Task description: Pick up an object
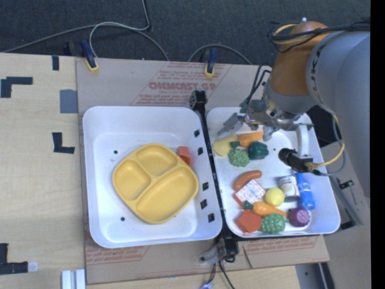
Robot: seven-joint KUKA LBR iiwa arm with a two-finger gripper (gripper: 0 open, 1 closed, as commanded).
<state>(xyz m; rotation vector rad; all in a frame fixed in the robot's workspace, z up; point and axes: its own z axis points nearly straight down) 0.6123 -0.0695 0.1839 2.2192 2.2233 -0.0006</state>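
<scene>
While nothing is sitting between its spread fingers, gripper point(248, 123) is hovering at right bin's point(332, 205) eleven o'clock | carrot point(250, 138) lying just below | pick outstanding.

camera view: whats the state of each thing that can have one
yellow tray: upright, lying flat in the left bin
orange block: beside the tray's rim
gripper: low over the right bin, above the toy food
blue bottle: lying on its side
small jar: lying beside the bottle

Glossy yellow plastic tray point(155, 182) — smooth white bins point(96, 161) — matt brown cardboard point(120, 83) beneath.
</scene>
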